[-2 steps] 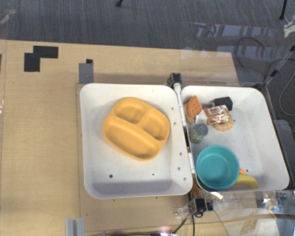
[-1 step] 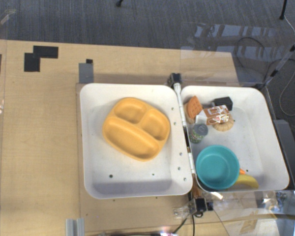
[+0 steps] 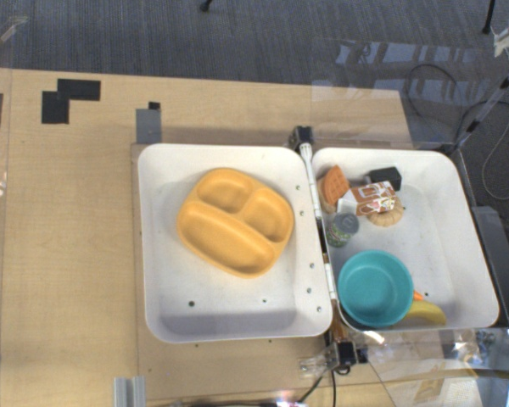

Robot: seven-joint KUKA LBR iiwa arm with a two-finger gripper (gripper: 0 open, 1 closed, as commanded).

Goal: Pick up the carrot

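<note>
- The bench (image 3: 68, 270) bears a left bin (image 3: 157, 261) and a right bin (image 3: 462, 227), side by side and touching along their inner rims.
- The carrot (image 3: 418, 296) lies in the right bin, near its front right corner.
- It shows as a small orange tip, wedged between the right side of a teal bowl (image 3: 373, 288) and a yellow, banana-like piece (image 3: 427, 314).
- The bowl covers the rest of the carrot. The visible tip pokes out to the view's right, so the long axis seems to run roughly left to right under the bowl's rim, but its full lie cannot be told.
- The teal bowl stands upright, mouth up, in the front left part of the right bin, close against the inner wall.
- The yellow piece lies just right of the bowl at the bin's front edge, touching or nearly touching the orange tip.
- Toward the back of the right bin sits a cluster, well apart from the carrot:
  - an orange-brown cracker-like piece (image 3: 332, 187) by the inner wall
  - a black block (image 3: 383, 177)
  - a red-and-white packet (image 3: 374, 199)
  - a pale round biscuit-like thing (image 3: 389, 215) just beside the packet
  - a small grey-green round container (image 3: 343, 227) between this cluster and the bowl
- The left bin holds a yellow divided plate (image 3: 233, 223), lying flat and turned at a slant, with three compartments.
</note>
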